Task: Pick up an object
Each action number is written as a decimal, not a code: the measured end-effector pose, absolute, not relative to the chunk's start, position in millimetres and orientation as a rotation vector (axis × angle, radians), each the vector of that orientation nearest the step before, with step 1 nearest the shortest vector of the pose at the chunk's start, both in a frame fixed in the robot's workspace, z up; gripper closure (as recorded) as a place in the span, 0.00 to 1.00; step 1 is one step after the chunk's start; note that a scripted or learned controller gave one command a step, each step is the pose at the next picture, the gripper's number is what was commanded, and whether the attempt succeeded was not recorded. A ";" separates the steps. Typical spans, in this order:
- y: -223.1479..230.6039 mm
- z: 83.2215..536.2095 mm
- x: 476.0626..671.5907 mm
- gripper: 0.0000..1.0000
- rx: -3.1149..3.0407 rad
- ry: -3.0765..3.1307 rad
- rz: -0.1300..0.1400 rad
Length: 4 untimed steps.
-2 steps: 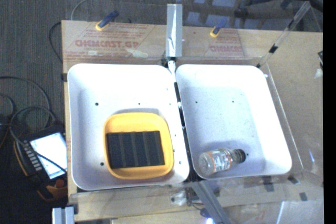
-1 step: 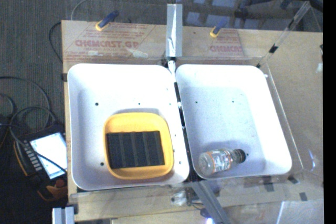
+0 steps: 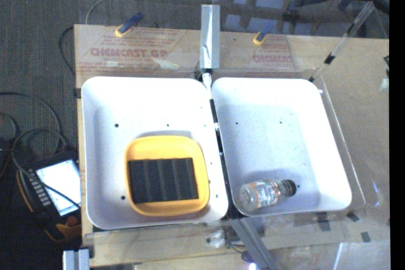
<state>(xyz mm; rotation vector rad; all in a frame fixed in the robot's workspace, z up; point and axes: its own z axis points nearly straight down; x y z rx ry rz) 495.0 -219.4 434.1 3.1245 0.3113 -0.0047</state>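
Two targets: a bottle (image 3: pixel 267 193) lying, probably round, near the right bin's (image 3: pixel 329 129) front wall may roll off; gripper state unknowable

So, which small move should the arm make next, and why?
Probably bring the arm in over the right bin and line up above the small bottle. The bottle lies on its side near that bin's front edge, on the side the arm reaches from, and looks narrow enough to grasp across its body. The yellow object in the left bin looks too wide.
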 end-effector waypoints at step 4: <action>-215.3 433.7 500.0 0.00 3.126 0.314 -0.005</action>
